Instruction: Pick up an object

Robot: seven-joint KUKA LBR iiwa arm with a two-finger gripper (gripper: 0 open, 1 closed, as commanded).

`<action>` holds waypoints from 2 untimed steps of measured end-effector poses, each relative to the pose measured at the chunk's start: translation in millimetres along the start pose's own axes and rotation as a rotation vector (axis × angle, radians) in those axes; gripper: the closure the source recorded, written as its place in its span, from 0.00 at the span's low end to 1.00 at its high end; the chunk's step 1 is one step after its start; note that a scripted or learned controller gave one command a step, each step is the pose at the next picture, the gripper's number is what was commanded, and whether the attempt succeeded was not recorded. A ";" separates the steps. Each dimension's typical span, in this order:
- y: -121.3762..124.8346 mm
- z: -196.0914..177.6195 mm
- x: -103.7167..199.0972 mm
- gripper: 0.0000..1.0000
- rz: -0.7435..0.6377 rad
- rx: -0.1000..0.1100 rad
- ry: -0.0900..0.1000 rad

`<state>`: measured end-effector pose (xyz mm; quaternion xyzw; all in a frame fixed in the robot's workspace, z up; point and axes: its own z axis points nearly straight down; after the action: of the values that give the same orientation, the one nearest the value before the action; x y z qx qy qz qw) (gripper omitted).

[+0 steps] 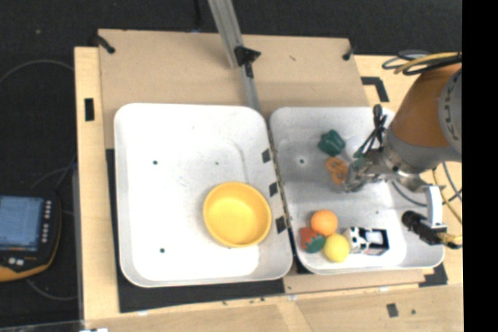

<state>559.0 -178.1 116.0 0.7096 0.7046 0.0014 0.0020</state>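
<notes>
White plastic bins sit side by side on a tan board; near edge of frame = bottom. Closest in the right bin [311,128]: a yellow ball [337,248], w/ a black-and-white block [366,240] just beside it on the right, and a small red-and-green piece [313,242] touching the ball's left. An orange ball [324,222] sits just behind those, touching or nearly touching the yellow one.

Left bin [156,136], towards its near right corner: a yellow bowl [237,213], upright, open side up, close to the wall between the two bins.

Farther back in the right bin, approx. mid-depth: the gripper [352,179] is down low at a small orange object [337,167], which lies right at the fingertips. Can't tell if the claw is open or shut, or whether the orange object is actually between the fingers; too small and dark there. Arm [424,120], grey w/ orange band, comes in from the right over the bin's right side.

Just behind the orange object: a dark green object [332,141], near it but apart, resting on the bin floor.

Beyond the bins: bare tan board, then a slanted metal pole [222,4] running up to the top edge. Far left, off the board: a handheld screen unit [27,233] on the dark floor.
</notes>
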 end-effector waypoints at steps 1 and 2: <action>7.0 -63.8 -2.8 1.00 -0.010 -0.004 -0.002; 8.7 -99.7 -4.2 1.00 -0.011 -0.001 -0.001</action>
<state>567.1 -182.3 215.7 0.7058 0.7084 0.0013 0.0026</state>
